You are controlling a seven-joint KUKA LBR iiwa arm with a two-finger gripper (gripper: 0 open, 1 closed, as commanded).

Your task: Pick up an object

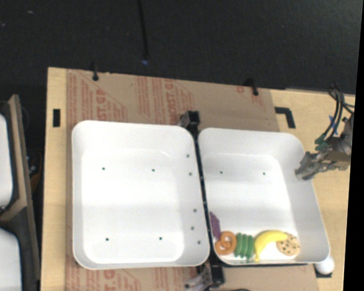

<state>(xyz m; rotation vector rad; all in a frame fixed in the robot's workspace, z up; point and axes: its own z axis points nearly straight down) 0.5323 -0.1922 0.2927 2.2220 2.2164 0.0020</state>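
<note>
**benchwatcher:** ok so biggest thing first, the wooden bench (173, 97) with that printed cardboard sheet on top. Two shallow white bins side by side on it. The left bin (132, 194) has just bare white floor with a few small dark dots. The right bin (259, 191) has all the stuff, bunched along its near edge.

**gripfan22:** where's the arm at?

**benchwatcher:** just the tip of it pokes in at the right edge of the view. The gripper (309, 167) sits over the right bin's far right rim, pointing down and left, cables trailing up behind it. Can't tell how far apart the fingers are, too small and blurry. Nothing visible between them though.

**gripfan22:** and the objects?

**benchwatcher:** by size: a yellow toy banana (270, 239) curving over the rest. Just left of it a green ridged thing (245, 246), some kind of toy veggie, can't tell what exactly. Then an orange ring-shaped piece (225, 243), pretzel or donut looking, touching the green one. A round speckled cookie (289, 245) tucked at the banana's right end. Smallest is a purple sliver (214, 223) by the bin's left wall, just above the orange ring.

**gripfan22:** so gripper is well apart from the pile?

**benchwatcher:** yep, pile at the near edge, gripper up by the far right rim.
</note>
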